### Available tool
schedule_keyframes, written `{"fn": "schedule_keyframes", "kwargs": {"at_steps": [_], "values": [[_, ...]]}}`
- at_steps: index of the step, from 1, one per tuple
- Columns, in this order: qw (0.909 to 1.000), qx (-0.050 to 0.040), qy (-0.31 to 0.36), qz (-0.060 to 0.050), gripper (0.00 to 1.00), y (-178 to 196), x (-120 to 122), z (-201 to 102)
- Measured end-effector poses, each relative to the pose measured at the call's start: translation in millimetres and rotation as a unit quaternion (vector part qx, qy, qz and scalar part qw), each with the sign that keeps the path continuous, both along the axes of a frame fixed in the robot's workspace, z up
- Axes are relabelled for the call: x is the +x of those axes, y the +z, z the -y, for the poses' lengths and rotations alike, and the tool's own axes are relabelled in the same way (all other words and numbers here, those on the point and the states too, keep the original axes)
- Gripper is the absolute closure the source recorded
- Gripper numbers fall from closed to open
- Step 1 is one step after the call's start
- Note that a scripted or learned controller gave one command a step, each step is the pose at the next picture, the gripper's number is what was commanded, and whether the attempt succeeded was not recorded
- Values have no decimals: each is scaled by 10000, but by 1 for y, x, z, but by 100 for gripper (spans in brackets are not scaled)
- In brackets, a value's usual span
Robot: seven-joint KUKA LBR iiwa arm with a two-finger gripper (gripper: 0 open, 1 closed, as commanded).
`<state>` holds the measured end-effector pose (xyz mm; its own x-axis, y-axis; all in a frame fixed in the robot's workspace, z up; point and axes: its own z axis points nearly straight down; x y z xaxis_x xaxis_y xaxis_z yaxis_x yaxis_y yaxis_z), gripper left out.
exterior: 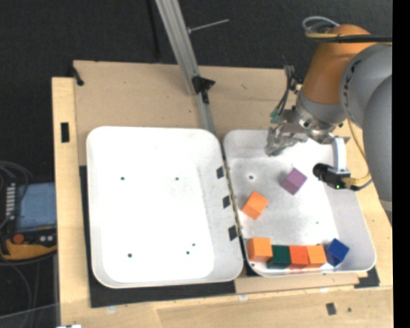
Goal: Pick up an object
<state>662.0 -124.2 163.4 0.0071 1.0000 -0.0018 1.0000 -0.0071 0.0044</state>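
Camera view shows my claw (pixel 280 144) over the right bin's (pixel 240 144) far edge; whether it's open, I cannot tell. Nothing picked yet: the purple cube (pixel 293 181) lies nearest.

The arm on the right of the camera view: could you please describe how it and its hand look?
The arm is smooth rounded grey with an orange band above the wrist. A thin cable loops over its top. The hand is small, dark grey metal, with thin wires running down to it.

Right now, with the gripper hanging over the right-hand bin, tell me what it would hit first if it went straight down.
The gripper would probably meet the bare floor of the right bin first. The purple cube lies nearer the camera, likely off that line, though depth is unclear.
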Motion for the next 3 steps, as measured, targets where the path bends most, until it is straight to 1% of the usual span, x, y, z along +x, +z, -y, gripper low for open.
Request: {"fn": "schedule_keyframes", "kwargs": {"at_steps": [3], "values": [[10000,1,56,13,100,136,0,-4]]}}
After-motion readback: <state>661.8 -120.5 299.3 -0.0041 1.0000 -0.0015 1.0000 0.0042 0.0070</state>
